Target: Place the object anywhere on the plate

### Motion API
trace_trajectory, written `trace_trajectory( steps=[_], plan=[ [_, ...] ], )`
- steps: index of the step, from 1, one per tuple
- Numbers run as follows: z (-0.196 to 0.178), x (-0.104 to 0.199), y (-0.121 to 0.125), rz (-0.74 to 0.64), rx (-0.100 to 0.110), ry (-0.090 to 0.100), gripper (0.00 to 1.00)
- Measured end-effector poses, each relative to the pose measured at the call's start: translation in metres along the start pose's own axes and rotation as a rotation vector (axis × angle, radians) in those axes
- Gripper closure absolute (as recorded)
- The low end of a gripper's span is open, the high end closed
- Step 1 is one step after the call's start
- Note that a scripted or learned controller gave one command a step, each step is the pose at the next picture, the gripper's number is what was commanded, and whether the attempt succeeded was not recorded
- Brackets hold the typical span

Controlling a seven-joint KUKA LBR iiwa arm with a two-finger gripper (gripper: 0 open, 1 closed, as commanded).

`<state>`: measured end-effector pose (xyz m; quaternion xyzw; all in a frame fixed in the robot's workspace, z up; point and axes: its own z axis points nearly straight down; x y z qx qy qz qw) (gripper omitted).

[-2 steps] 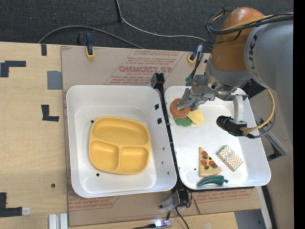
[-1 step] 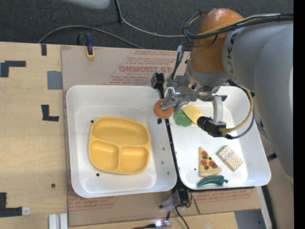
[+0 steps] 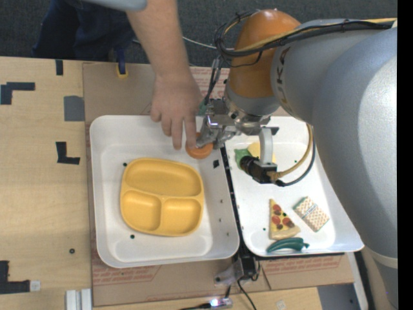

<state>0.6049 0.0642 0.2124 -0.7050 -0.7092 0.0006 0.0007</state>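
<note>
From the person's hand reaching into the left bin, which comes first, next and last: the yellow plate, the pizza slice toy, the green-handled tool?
From the hand:
1. Yellow plate, just below it in the left bin.
2. Pizza slice toy, across in the right bin.
3. Green-handled tool, at the right bin's near edge, slightly past the pizza.

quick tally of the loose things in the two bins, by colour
yellow: 1, plate
orange: 1, round piece
pizza slice, red and tan: 1
checked wafer: 1
green: 2, handle and piece
total: 6
</note>
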Motion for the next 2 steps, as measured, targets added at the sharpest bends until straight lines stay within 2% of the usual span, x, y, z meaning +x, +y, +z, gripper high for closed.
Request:
trace_trajectory(
  steps=[1, 2],
  plan=[
    [-0.0039, 0.0495, 0.0149, -0.001, -0.001, 0.001, 1.00],
    [-0.0037, 0.0463, 0.0145, 0.003, 0.000, 0.000, 0.00]
  ],
)
